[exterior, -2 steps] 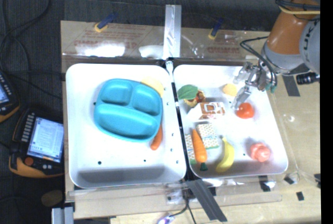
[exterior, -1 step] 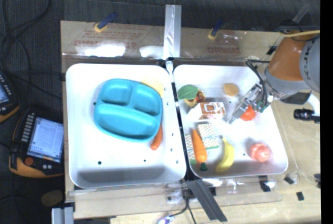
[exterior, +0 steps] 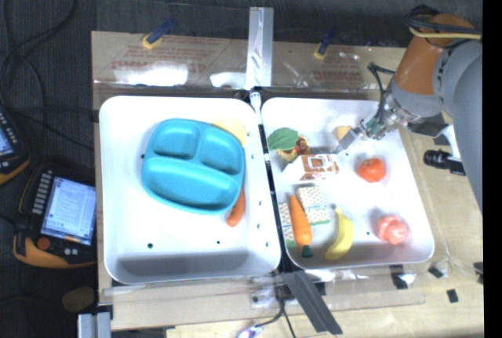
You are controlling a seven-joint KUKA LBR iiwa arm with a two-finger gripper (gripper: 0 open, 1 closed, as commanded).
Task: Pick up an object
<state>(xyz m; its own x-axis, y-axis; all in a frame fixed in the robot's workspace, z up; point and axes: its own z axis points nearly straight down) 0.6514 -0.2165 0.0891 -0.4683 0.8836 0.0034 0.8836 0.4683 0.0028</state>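
My gripper (exterior: 346, 140) reaches into the right bin (exterior: 416, 195) from the upper right and sits low near the bin's back middle. A small tan piece (exterior: 342, 130) lies right at its tip, and an orange-and-white box (exterior: 318, 165) lies just below and to the left of it. A green toy vegetable (exterior: 283, 141) is further left. A red tomato (exterior: 372, 169) sits to the gripper's lower right. Toward the front lie a carrot (exterior: 299, 223), a checkered box (exterior: 315, 203), a banana (exterior: 340, 234) and a red fruit (exterior: 393, 229).
The left bin (exterior: 125, 234) holds a blue divided plate (exterior: 194, 164), a yellow item (exterior: 230, 127) behind it and an orange carrot (exterior: 237, 209) at its right edge. A raised divider (exterior: 265, 172) separates the bins. Devices and cables lie on the floor at far left.
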